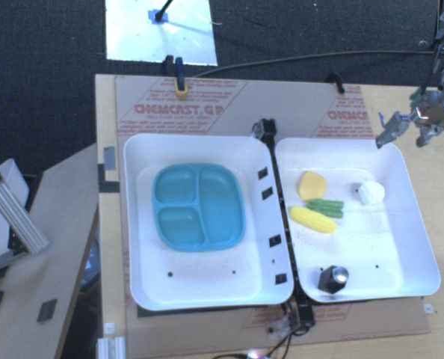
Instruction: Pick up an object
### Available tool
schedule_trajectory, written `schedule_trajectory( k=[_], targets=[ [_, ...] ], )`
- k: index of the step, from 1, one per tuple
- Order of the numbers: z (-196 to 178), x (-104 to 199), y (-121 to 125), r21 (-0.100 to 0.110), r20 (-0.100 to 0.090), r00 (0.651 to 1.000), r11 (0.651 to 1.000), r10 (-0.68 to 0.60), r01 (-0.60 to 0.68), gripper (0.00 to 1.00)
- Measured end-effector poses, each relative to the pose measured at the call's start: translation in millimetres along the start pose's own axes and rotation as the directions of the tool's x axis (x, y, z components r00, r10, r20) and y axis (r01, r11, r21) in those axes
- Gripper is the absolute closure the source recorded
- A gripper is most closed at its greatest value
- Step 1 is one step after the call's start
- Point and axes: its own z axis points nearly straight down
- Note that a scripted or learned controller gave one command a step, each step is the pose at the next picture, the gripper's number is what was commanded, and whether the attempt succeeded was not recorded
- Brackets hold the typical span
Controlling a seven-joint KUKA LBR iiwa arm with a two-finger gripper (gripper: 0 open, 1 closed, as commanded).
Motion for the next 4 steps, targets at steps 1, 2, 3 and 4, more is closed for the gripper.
schedule_trajectory(
  k=[1,2,3,4],
  targets=[
    [-5,0,2,-0.008,0.002,1.0,1.0,-0.002,0.002,0.0],
    [39,2,9,-0.005,0.001,1.0,1.0,-0.004,0.004,0.0],
    [87,-5,16,-0.005,0.002,1.0,1.0,0.0,0.0,0.0],
    [130,1,15,-0.005,0.001,1.0,1.0,-0.003,0.003,0.0]
  ],
)
